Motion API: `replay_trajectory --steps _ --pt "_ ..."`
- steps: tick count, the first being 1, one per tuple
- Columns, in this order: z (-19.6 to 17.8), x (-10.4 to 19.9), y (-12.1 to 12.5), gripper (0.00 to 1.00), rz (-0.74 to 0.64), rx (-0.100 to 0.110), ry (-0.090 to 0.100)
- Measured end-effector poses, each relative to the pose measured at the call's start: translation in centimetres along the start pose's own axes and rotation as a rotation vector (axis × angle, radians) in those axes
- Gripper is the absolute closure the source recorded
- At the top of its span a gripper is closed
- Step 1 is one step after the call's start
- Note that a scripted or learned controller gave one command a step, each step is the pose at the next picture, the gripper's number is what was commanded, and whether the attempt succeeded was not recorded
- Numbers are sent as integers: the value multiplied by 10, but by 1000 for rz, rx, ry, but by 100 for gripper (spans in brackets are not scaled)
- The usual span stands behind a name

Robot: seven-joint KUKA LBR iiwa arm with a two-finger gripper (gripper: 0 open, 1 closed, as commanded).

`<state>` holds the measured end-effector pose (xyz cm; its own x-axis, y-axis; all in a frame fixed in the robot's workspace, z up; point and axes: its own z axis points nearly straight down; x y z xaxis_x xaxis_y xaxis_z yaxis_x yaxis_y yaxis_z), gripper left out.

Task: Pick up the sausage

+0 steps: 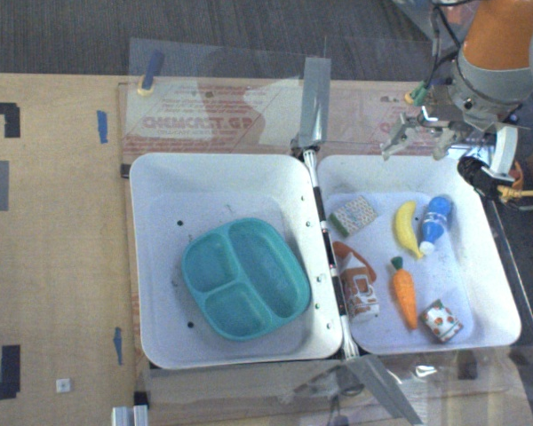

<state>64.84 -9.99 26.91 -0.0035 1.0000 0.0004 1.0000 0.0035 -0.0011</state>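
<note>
Hovering above the far rim of the right bin, the gripper has its fingers spread apart and grasps nothing — a ready pose before descent, I judge. The sausage, reddish-brown, lies by the bin's left wall, touching a small carton. This closeness may hinder a clean grip — banana and carrot lie apart.

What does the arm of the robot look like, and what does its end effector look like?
The arm has a broad orange band above a grey wrist section, and dark cables run along its upper part. The end effector is pale grey metal, with two thin fingers below a small block. A black and white part sits beside the wrist.
</note>
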Motion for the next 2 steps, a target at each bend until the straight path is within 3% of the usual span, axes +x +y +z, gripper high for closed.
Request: replay_trajectory --steps 1,2 --pt "-11 0 1 100 -2 -4 -1" --pt "62 -38 19 100 -340 -1 -1"
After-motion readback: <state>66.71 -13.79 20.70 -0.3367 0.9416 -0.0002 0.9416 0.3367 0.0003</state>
